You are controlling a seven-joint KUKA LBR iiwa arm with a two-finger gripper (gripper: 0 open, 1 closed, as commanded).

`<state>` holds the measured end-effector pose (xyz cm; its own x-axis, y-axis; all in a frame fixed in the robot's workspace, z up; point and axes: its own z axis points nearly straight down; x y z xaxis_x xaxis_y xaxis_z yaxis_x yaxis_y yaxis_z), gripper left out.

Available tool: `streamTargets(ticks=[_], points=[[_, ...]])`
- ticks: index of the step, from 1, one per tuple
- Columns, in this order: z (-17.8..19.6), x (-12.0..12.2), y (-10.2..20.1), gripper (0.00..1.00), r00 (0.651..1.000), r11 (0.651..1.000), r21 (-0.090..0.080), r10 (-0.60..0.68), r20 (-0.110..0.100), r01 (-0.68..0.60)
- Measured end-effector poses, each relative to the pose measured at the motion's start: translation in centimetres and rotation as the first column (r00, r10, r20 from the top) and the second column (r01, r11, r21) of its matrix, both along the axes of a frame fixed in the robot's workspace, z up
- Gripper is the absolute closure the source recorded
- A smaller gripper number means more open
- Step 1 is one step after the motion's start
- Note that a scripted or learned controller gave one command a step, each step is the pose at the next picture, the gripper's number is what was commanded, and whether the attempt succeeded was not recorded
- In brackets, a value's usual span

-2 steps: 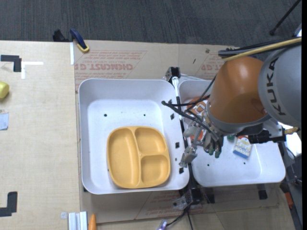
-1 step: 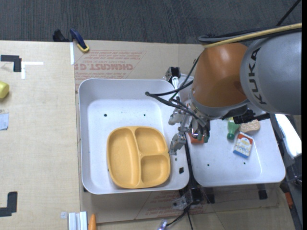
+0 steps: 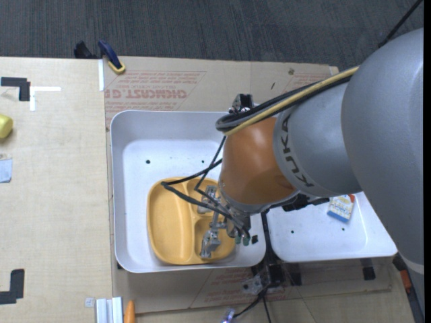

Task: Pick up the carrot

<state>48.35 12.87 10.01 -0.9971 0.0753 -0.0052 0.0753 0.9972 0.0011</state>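
the grey arm with an orange band [image 3: 252, 163] reaches down into the left shallow white bin [image 3: 128, 180]. its tool [image 3: 210, 242] sits low over a yellow two-part plastic dish [image 3: 168, 224]; whether it is wide or narrow, i cannot tell. no carrot can be made out.

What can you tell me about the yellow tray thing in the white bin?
The yellow tray looks like smooth plastic, with rounded corners and a raised rim. A ridge seems to split it into two hollows. It lies flat on the floor of the left white bin, near that bin's front wall. The gripper hangs over its right part and hides some of it, and black cables cross its top edge. I cannot tell if anything lies inside it.
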Motion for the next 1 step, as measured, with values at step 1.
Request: streamTargets(ticks=[1], points=[[1.47, 1.29, -0.27, 1.00, 0.999, 1.000, 0.003, -0.009, 0.044, 0.009]])
